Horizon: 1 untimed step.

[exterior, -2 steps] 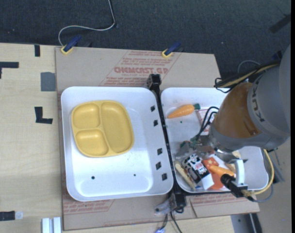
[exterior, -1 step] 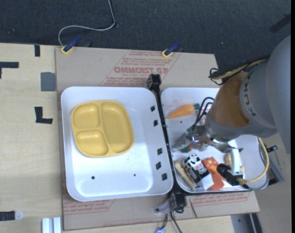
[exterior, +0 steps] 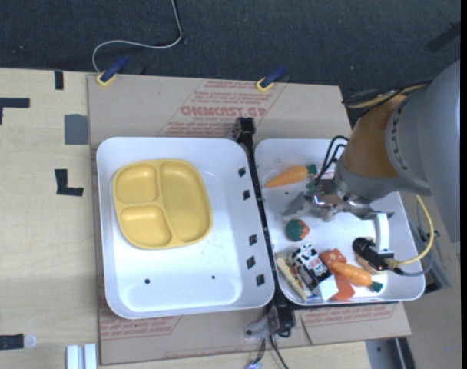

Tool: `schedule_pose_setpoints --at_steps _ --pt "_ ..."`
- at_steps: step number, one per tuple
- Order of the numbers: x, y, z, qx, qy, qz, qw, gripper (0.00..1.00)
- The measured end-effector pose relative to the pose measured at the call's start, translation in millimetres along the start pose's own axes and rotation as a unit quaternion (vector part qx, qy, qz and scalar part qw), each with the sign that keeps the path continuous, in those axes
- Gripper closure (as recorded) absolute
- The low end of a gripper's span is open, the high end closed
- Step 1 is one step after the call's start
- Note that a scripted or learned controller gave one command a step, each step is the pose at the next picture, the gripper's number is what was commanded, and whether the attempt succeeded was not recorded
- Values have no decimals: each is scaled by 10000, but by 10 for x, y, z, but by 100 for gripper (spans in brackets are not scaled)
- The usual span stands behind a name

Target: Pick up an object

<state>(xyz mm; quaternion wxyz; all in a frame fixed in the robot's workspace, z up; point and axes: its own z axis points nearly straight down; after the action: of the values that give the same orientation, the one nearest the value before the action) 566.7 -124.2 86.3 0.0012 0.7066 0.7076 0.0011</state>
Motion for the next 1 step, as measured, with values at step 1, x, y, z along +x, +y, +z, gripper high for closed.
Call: schedule_pose_setpoints --at_steps 1 --pt "167 -352 -3 -13 -13 7 10000 0"
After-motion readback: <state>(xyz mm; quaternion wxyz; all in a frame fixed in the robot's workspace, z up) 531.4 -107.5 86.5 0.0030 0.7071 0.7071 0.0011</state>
